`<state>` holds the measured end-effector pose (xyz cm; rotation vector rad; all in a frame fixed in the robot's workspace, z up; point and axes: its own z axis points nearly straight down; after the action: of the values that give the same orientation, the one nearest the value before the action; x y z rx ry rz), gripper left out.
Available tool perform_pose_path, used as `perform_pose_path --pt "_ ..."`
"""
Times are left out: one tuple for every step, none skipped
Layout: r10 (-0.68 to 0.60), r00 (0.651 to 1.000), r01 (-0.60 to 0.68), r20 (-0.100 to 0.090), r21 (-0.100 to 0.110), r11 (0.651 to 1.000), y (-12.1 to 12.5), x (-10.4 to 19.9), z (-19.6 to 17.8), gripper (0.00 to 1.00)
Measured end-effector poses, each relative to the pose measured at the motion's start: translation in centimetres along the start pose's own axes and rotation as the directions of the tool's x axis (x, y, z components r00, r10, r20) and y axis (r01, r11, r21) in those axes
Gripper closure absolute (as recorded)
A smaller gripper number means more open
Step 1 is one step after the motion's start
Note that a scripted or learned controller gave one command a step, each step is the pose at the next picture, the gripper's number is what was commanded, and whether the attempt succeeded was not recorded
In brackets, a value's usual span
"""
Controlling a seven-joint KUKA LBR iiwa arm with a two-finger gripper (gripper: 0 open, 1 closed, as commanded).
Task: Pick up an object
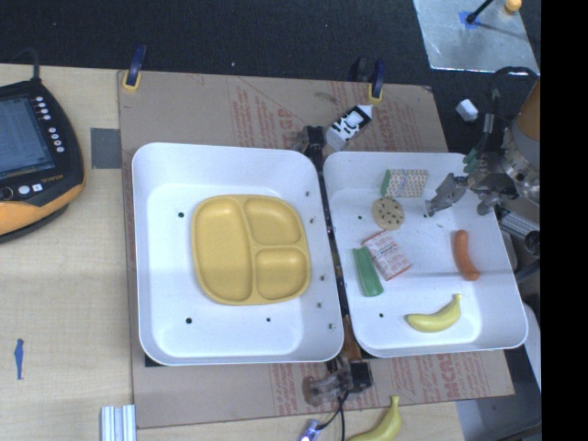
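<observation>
Tabletop (pixel 64 301) of pale wood, with a brown cardboard sheet (pixel 230 108) laid under two white bins side by side. Left bin (pixel 165 338) holds a yellow divided plate (pixel 250 248) near its middle, three compartments, nothing in them. Right bin (pixel 487 329) carries the small items: a yellow banana (pixel 435 316) near the front edge, a green bar (pixel 367 271) lying just beside a red-and-white packet (pixel 387 254), an orange sausage-shaped piece (pixel 466 254) toward the right wall, a round cookie (pixel 388 212) with dark chips, and a speckled card (pixel 405 184) at the back. Arm enters from the right; the gripper (pixel 443 196) hangs over the back right part of the right bin, apart from every item, nothing between its fingers; whether they stand apart or together cannot be told. Handheld controller (pixel 32 159) at the left edge of the tabletop. A second banana (pixel 381 424) lies outside the bins at the front.
</observation>
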<state>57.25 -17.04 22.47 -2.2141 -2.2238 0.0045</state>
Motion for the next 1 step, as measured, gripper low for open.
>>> perform_pose_path --pt "-0.002 1.000 0.002 0.000 0.003 1.000 4.83 5.07 7.17 0.00"
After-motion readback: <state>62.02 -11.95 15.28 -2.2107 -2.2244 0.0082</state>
